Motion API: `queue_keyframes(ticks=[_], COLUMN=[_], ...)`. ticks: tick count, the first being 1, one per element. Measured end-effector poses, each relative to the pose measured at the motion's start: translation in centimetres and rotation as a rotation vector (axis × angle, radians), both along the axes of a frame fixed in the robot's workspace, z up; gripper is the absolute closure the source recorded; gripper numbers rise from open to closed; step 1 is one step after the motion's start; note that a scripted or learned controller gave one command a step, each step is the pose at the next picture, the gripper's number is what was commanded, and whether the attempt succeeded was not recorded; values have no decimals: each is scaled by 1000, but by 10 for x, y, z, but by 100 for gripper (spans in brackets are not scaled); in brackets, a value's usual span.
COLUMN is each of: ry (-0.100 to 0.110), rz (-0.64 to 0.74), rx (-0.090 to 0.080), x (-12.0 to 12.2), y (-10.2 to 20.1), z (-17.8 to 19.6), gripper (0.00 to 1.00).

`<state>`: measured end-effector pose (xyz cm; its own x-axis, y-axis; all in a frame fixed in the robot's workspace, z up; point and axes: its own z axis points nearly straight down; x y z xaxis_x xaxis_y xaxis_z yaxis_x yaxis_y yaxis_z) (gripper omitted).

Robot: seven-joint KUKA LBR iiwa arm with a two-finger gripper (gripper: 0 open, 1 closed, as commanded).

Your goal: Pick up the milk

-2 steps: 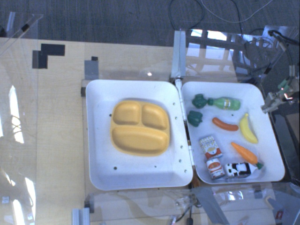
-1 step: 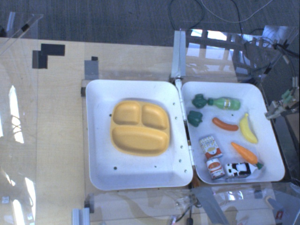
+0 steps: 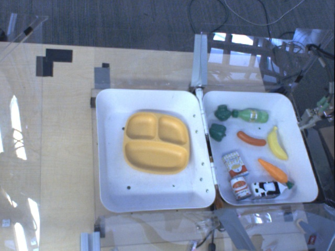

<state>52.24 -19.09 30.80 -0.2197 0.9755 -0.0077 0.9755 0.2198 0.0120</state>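
The milk (image 3: 268, 189) is a small black-and-white cow-patterned container. It lies on its side at the front edge of the right bin (image 3: 298, 140). A small can (image 3: 240, 187) sits right beside it on the left, and a carrot (image 3: 274, 171) lies just behind it. Nothing is touching the milk from above.
The right bin also holds a snack box (image 3: 234, 162), a sausage (image 3: 251, 138), a banana (image 3: 277, 143), a green bottle (image 3: 252, 115) and two dark green vegetables (image 3: 218, 132). A yellow compartment tray (image 3: 157, 141) sits in the left bin (image 3: 110, 156). Cables and framing stand behind the right bin.
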Motion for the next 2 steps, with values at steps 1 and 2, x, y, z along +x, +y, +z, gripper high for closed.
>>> queue_keyframes(ticks=[1, 2], ry=[6, 3], rz=[32, -137], rx=[1, 3], x=[86, 147], y=[-14, -13], z=[12, 90], gripper=[100, 100])
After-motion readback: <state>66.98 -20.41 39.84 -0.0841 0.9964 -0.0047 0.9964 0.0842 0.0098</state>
